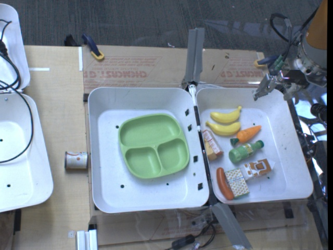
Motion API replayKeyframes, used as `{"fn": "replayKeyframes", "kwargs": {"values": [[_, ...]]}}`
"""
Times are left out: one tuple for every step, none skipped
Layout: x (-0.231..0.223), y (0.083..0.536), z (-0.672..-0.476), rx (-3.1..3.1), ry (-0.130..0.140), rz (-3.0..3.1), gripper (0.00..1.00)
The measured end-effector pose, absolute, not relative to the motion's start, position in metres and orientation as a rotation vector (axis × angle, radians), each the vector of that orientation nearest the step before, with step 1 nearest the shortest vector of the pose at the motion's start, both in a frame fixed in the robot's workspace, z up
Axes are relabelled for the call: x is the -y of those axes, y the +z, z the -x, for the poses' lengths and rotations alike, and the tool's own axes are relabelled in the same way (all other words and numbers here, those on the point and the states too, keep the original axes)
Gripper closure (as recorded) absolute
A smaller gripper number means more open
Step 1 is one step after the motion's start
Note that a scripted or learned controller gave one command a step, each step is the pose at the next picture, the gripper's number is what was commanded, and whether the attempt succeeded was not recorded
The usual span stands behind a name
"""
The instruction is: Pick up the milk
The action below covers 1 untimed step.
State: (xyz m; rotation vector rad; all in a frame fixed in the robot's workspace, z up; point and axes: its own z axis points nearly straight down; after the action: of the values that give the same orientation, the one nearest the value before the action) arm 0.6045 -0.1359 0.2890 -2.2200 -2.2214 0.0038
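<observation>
White, shallow plastic bins sit side by side on the wooden bench. The left bin (pixel 99 155) holds a light green plastic plate with three compartments (pixel 154 145), lying flat near its centre.

The right bin (pixel 291 189) holds the loose items. Two yellow bananas (pixel 225 122) lie together in its upper left part. Just right of them lies a small orange carrot with a green top (pixel 247 134). Below the carrot, a green bottle with a yellow label (pixel 245 151) lies on its side. Along the bin's left wall lies a small tan and pink carton (pixel 211 144). A red sausage (pixel 224 183) lies near the front left corner, touching a green and white patterned box (pixel 237 182).

The milk, a small brown and white carton with a printed face (pixel 257 169), lies on its side in the lower middle of the right bin, just beside the patterned box and below the green bottle.

The grey arm's gripper (pixel 271 85) hangs over the upper right corner of the right bin, well apart from the milk. Nothing is seen between its fingers; whether the jaws are spread or closed cannot be told at this angle.

Outside the bins, a small silver can with an orange label (pixel 76 160) lies on the bench left of the left bin. A blue and yellow clamp (pixel 92 47) rests on the cardboard sheet behind.
</observation>
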Motion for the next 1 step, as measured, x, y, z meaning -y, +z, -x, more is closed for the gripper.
{"fn": "replayKeyframes", "kwargs": {"values": [[0.1807,0.1665,-0.541,2.2,0.003,2.239,0.0]]}}
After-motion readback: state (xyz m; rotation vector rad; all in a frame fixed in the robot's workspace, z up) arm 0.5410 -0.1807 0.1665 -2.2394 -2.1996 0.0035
